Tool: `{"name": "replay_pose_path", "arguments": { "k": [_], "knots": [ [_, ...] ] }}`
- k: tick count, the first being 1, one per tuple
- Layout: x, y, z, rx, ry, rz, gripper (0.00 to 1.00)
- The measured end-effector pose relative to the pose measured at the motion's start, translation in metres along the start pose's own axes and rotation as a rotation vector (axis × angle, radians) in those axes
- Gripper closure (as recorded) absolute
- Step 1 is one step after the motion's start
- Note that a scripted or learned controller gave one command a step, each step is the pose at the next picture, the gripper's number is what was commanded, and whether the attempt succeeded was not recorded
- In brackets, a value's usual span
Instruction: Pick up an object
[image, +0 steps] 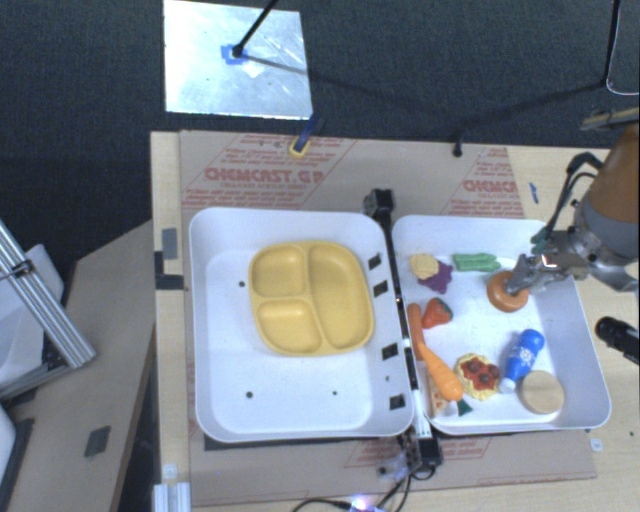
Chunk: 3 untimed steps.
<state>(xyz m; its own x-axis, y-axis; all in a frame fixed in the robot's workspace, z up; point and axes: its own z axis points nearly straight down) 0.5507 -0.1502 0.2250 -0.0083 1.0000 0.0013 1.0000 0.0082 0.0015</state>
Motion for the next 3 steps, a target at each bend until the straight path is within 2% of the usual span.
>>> {"name": "replay_pose_path", "arguments": {
  "k": [1, 3],
  "knots": [
    [0.052, 0.004, -0.009, -0.001, 0.000, -0.002, 1.00],
    [0.175, -0.012, -0.004, 0.001, 0.002, -0.003, 1.00]
  ]
}}
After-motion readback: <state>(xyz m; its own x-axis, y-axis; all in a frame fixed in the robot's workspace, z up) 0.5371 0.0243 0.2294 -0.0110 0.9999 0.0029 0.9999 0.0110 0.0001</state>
